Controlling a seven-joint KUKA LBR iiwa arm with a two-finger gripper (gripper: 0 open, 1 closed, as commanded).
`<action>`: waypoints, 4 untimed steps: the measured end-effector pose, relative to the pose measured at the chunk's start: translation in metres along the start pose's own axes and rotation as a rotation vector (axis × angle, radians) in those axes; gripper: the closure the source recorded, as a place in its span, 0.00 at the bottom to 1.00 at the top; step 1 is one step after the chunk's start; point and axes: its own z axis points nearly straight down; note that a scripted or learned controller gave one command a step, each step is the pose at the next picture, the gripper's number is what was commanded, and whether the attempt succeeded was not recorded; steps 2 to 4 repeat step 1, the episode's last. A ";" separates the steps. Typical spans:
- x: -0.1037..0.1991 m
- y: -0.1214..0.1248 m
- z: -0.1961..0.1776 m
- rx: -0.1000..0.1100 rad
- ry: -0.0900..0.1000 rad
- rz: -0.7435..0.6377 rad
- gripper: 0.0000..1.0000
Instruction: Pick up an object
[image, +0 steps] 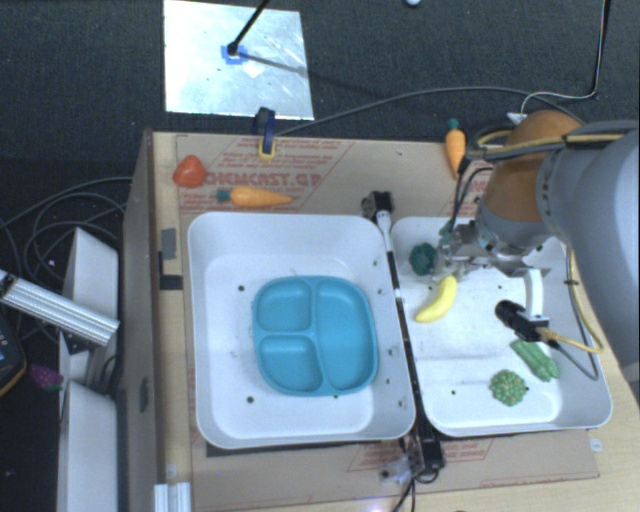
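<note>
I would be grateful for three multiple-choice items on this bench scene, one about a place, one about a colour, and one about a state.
1. Where does the divided plate lie?
A. in the left bin
B. in the right bin
C. on the cardboard behind the bins

2. What colour is that plate?
A. red
B. light blue
C. black

3. How does the banana lie?
A. on the plate
B. on the floor of the right bin
C. on the cardboard

Answers:
1 A, it sits in the middle of the left bin.
2 B, its surface is light blue.
3 B, it rests on the white floor below the gripper.
</note>
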 end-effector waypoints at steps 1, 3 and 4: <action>0.035 -0.037 -0.091 0.000 0.000 0.000 1.00; 0.035 -0.037 -0.091 0.000 0.000 0.000 1.00; 0.035 -0.037 -0.091 0.000 0.000 0.000 1.00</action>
